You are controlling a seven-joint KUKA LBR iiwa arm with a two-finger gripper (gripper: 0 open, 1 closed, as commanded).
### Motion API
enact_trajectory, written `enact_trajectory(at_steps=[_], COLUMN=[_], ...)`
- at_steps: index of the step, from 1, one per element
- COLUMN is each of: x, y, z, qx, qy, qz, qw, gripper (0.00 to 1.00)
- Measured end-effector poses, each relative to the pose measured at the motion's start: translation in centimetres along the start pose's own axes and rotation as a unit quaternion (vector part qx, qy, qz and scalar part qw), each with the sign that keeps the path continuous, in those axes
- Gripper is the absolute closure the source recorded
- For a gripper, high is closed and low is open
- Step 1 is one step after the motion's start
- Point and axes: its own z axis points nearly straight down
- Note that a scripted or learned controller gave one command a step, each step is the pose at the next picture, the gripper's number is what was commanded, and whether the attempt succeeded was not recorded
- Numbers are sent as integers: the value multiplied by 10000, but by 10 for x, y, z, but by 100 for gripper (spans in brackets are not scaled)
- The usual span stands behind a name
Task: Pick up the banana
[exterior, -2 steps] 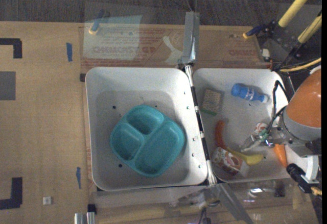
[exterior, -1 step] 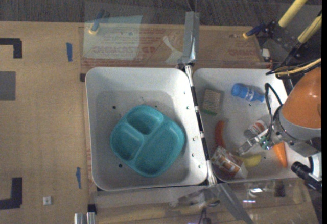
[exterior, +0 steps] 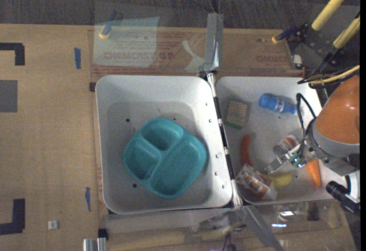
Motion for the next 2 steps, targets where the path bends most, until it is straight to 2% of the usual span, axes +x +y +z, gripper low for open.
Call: enact_trajectory(at_steps=[1, 2], x=[-18, 9], y=[-5, -1], z=[0, -10], qx=[-12, 64], qy=[74, 55], qz=[715, 697], qw=[9974, 9975], gripper=[0, 0])
